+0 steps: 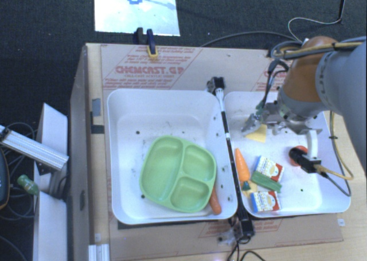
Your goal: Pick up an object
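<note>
Over in the left bin [123, 139] I see a green divided plate [179, 172] with a carrot [214, 201] at its edge. Rightward, the right bin [332, 194] holds another carrot [242, 165], small cartons [268, 169] and a yellow wedge [257, 135]. My gripper [256, 122] hovers over that wedge; I cannot tell its state, and I judge nothing lifted yet.

You see a pale yellow wedge [257, 135] lying flat near the right bin's [338, 194] upper left, just under the gripper [256, 121], touching its tips.
</note>
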Controlling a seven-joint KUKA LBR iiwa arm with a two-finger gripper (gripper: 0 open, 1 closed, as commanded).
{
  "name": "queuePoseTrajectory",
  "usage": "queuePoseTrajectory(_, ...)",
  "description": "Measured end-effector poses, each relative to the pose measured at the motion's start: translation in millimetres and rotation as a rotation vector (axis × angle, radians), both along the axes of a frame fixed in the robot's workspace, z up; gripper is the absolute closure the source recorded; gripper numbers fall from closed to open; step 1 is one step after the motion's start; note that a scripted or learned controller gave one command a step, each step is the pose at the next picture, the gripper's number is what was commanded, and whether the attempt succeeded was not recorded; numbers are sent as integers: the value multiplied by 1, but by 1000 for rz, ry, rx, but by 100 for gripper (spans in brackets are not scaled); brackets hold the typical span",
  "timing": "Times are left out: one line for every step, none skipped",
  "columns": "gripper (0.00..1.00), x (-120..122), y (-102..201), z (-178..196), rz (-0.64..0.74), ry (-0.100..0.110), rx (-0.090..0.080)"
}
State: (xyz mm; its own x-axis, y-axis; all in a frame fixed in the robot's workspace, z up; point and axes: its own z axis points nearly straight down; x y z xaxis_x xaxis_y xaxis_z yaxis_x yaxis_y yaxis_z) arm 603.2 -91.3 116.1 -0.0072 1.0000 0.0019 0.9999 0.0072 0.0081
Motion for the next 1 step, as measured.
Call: queuePoseTrajectory(0, 24, -16, -32, -4, 7, -1)
